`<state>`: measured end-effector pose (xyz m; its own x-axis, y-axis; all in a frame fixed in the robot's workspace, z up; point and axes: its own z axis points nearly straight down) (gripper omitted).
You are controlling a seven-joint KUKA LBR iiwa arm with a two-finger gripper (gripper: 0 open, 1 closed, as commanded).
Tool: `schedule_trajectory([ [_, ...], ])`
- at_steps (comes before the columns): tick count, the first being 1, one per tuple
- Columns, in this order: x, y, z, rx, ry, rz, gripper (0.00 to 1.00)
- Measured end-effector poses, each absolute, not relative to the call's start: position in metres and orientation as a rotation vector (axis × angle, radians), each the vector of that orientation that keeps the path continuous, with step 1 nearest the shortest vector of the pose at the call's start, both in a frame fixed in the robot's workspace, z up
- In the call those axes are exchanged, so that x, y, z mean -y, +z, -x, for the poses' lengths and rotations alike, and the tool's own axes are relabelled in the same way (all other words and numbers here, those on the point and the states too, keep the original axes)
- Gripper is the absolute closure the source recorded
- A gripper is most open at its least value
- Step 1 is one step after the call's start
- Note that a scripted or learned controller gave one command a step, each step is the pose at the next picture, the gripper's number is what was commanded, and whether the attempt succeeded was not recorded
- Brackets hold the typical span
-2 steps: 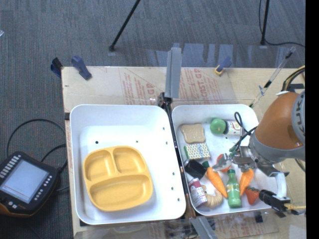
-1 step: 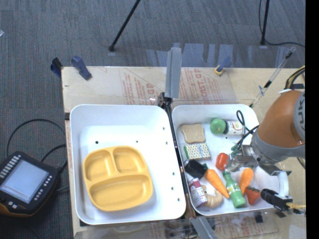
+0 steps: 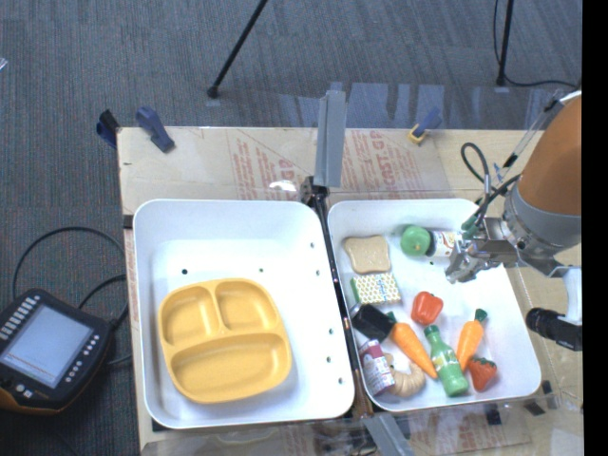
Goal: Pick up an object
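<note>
The right bin (image 3: pixel 494 212) holds several toy foods: a slice of bread (image 3: pixel 368 253), a green round fruit (image 3: pixel 415 240), a checkered cracker (image 3: pixel 376 288), a red pepper (image 3: pixel 427 306), two carrots (image 3: pixel 413 347) (image 3: pixel 470 340), a green bottle (image 3: pixel 446 361), a strawberry (image 3: pixel 484 373), a small can (image 3: pixel 377 369) and a black object (image 3: pixel 371 321). My gripper (image 3: pixel 460 264) hangs above the bin's upper right part, just right of the green fruit and above the pepper. No object shows between its fingers.
The left bin (image 3: pixel 152 226) holds a yellow divided tray (image 3: pixel 224 338). A grey post (image 3: pixel 331 145) stands at the back between the bins. A teach pendant (image 3: pixel 43 348) lies on the floor at left. Tripod legs (image 3: pixel 242 38) stand behind the bench.
</note>
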<state>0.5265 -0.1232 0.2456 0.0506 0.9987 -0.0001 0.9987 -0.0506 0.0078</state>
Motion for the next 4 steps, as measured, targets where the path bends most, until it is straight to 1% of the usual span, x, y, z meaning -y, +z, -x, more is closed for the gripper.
schedule_trajectory([
  [1, 0.129, 0.191, -0.548, -1.515, -0.01, -2.758, 1.0],
  [2, 0.144, 0.129, -0.563, -1.384, -0.015, -2.828, 1.0],
  [3, 0.152, 0.268, -0.558, -0.848, 0.0, -3.025, 1.0],
  [4, 0.169, 0.239, -0.598, -0.324, -0.01, -3.128, 1.0],
])
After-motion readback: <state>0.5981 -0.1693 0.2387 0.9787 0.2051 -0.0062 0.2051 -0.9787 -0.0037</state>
